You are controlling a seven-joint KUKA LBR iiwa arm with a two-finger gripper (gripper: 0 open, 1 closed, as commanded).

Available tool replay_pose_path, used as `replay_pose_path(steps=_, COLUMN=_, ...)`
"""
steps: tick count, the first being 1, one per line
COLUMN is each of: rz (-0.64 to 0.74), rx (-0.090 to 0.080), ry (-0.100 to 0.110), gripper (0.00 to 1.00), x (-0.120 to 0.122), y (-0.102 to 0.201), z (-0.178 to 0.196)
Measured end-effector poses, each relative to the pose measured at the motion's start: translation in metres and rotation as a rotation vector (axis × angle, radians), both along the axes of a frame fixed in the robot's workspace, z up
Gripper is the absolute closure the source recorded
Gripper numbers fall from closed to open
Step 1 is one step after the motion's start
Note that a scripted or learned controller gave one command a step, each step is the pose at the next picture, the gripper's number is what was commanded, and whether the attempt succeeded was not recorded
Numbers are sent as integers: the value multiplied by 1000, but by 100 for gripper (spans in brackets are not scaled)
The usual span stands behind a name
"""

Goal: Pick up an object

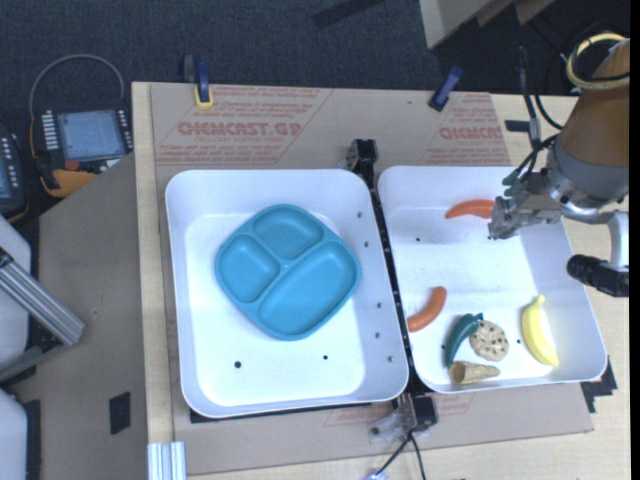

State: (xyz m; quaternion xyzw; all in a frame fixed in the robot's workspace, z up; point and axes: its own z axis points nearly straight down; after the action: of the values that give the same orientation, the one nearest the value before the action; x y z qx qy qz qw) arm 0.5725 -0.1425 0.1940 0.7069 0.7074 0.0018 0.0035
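Beside hand [497, 230], carrot [469, 209] lying left-right

Two white bins: left bin [190, 268], right bin [560, 268]. Blue divided plate [288, 270]. Orange carrot-like piece [470, 209]; orange-red sausage [428, 309]; yellow banana [539, 333]; teal pepper-like item [461, 334]; tan round cookie with dark speckles [489, 342]; beige cone [473, 372]. Brown board [300, 128] with red lettering. Grey arm [595, 158], orange band.

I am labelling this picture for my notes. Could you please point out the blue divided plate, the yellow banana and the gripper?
blue divided plate [288, 283]: camera view, the ridge between its compartments.
yellow banana [539, 334]: camera view, middle of its curved body.
gripper [497, 230]: camera view, its fingertips.
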Motion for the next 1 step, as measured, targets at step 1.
replay_pose_path(steps=1, rz=0, rx=1, ry=2, gripper=100, x=1, y=0, z=36)
